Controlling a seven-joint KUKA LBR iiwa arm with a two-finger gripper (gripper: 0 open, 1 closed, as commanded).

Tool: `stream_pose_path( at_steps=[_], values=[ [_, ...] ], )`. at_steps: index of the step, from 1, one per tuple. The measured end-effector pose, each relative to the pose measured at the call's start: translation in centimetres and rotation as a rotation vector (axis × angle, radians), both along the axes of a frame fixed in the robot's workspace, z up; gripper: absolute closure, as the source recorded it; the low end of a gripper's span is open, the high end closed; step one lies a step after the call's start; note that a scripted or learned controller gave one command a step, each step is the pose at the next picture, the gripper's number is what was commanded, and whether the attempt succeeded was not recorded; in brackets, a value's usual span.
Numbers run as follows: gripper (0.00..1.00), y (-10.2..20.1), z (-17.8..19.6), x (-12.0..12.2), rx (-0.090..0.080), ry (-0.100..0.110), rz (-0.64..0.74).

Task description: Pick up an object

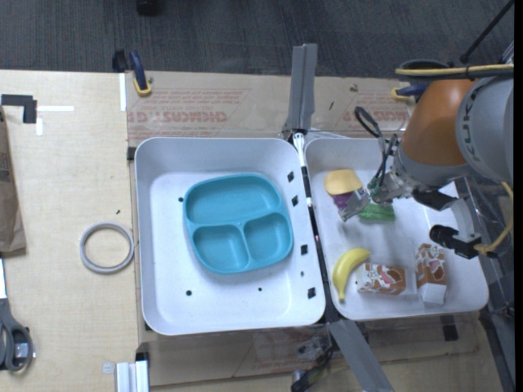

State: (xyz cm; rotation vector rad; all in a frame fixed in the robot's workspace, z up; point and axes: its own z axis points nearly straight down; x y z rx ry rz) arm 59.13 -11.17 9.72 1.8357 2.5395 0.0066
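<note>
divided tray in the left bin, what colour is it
Light blue; the divided tray shows plainly in the camera view.

Left bin (155, 243) holds a blue three-compartment tray (238, 223). Right bin (470, 296) holds a banana (349, 271), two printed snack packages (382, 279) (431, 273), a yellow object (342, 181) and a green item (377, 213). Gripper (369, 196) sits low among the yellow and green items; arm (458, 129) enters from right. Tape ring (106, 247) lies on bench (65, 178), left of the bins.

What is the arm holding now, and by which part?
Cannot be told: the gripper is down among the green item and yellow item, contact hidden.
</note>
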Motion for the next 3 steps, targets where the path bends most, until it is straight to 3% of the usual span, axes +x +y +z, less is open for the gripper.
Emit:
stream_pose_path(
  at_steps=[1, 2, 3],
  values=[
    [0.00, -7.4, 0.0, -0.7, -0.002, -0.002, -0.072],
    [0.00, -1.3, -0.5, 3.0, 0.000, 0.007, 0.131],
    [0.00, 2.2, 9.5, 0.8, -0.001, 0.008, 0.250]
  ],
)
